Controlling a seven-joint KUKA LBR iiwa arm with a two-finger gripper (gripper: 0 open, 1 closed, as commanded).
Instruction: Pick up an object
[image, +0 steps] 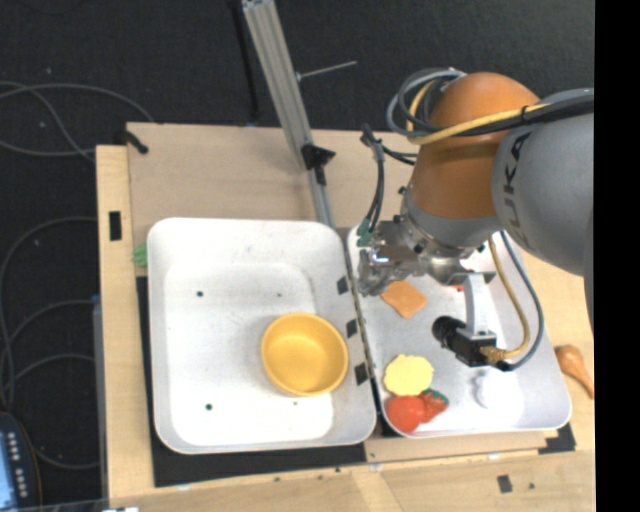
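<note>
On the wooden bench (230, 170), a yellow bowl (303, 353) is seen in the left bin (190, 260), while the gripper (378, 262), its opening undeterminable, is positioned beside an orange block (404, 298) in the right bin (535, 395).

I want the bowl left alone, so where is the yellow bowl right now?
The yellow bowl sits in the left bin, near its right wall and front, just across the divide from the yellow piece in the right bin.

Yellow bowl (304, 353) sits in left white bin (200, 260), near its front-right corner. Aluminium rail (285, 95) slants across wooden bench (220, 170) fr. top. Cables (40, 110) on dark floor at left.
</note>
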